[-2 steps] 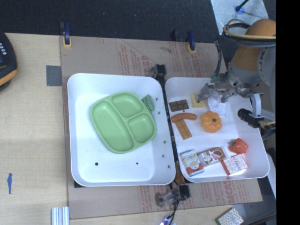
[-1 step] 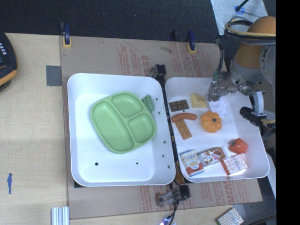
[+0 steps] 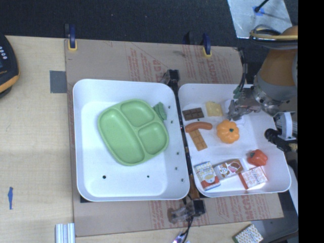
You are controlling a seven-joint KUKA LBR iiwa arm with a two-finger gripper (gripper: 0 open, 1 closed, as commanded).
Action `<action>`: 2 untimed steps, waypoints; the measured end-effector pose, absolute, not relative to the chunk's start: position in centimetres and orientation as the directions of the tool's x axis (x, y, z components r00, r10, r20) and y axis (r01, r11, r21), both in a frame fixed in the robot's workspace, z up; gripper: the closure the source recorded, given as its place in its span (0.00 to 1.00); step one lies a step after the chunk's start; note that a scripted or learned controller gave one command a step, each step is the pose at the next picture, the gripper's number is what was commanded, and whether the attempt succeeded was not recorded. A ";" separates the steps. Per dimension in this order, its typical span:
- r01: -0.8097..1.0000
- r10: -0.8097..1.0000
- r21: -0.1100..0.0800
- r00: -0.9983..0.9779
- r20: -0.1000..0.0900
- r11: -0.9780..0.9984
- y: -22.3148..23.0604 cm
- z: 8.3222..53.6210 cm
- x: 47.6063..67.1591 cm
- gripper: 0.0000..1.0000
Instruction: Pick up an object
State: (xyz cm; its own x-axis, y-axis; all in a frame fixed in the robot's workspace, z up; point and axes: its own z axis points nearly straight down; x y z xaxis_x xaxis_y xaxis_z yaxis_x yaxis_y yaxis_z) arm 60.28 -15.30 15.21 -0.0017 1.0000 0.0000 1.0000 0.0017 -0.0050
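**Over the right bin: crowding risk**

Camera view: claw point(image 3: 236, 108) hovers at the right bin point(image 3: 283, 186) back edge, just above the orange pumpkin point(image 3: 228, 131); finger state cannot be told. Yellow block point(image 3: 214, 109) and sausage point(image 3: 198, 127) lie close, so a descent may nudge neighbours or glance off the round pumpkin.

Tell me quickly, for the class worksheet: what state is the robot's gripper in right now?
Gripper: low over the right bin, just above the orange pumpkin; open or closed cannot be told, and nothing is seen held.
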 end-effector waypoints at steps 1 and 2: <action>1.000 1.000 -0.003 -0.002 -0.001 0.002 -15.3 15.0 60.5 0.00; 1.000 1.000 0.001 -0.002 -0.002 0.002 -17.3 18.0 62.1 0.00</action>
